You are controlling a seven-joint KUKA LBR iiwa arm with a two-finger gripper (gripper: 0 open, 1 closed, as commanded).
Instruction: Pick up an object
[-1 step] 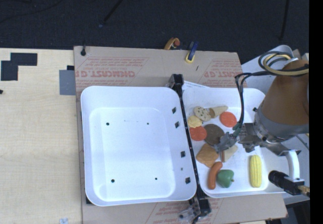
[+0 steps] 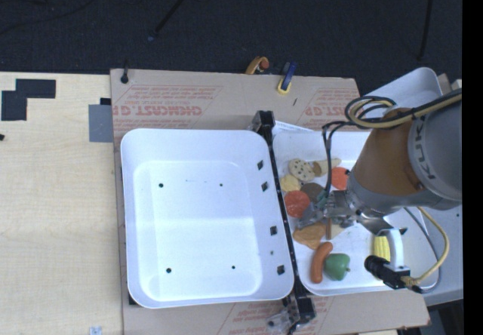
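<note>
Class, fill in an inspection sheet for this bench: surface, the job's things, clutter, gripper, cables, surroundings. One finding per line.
Surface: cardboard sheet under two white bins; left bin has bare floor showing.
Job's things: right bin holds toy food: cookie, red piece, sausage, green pepper, corn cob.
Clutter: nothing seen.
Gripper: gripper low over the food pile; its state cannot be told.
Cables: yellow and black loops on the arm; yellow cable at the right bin's edge.
Surroundings: black floor with cables behind; orange clamp and blue-yellow clamp at the cardboard's far edge.
</note>
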